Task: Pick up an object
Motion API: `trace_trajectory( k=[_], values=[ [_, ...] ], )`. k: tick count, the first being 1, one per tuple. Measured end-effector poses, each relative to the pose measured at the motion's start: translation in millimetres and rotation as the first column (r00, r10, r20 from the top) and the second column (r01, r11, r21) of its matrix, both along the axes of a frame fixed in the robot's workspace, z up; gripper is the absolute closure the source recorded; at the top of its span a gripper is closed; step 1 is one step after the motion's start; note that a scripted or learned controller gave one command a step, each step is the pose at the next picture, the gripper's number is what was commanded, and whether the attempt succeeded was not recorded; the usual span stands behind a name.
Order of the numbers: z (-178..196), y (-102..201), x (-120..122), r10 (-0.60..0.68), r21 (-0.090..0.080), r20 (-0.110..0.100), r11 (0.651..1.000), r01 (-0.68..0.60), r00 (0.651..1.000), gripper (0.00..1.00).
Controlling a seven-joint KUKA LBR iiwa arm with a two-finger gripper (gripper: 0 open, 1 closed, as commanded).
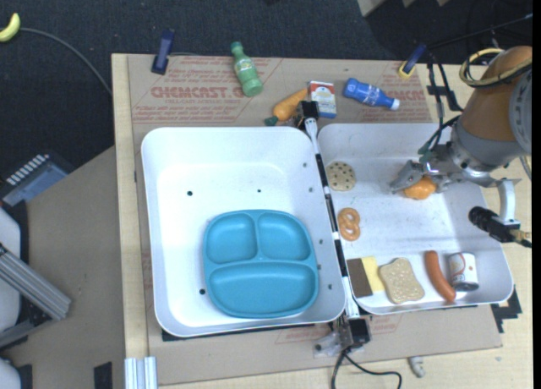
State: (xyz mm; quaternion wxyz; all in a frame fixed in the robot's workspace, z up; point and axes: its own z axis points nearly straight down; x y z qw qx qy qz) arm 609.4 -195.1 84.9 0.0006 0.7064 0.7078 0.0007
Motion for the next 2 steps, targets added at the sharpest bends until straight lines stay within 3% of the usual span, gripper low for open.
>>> trace_trajectory(
  k=[1, 2],
  values=[
    [10.2, -0.7, 0.2, -0.001, -0.002, 0.002, 1.0, 0.001, 1.0, 1.0],
    [52.5, 95.2, 1.1, 0.001, 0.002, 0.0, 1.0, -0.001, 1.0, 1.0]
  ],
)
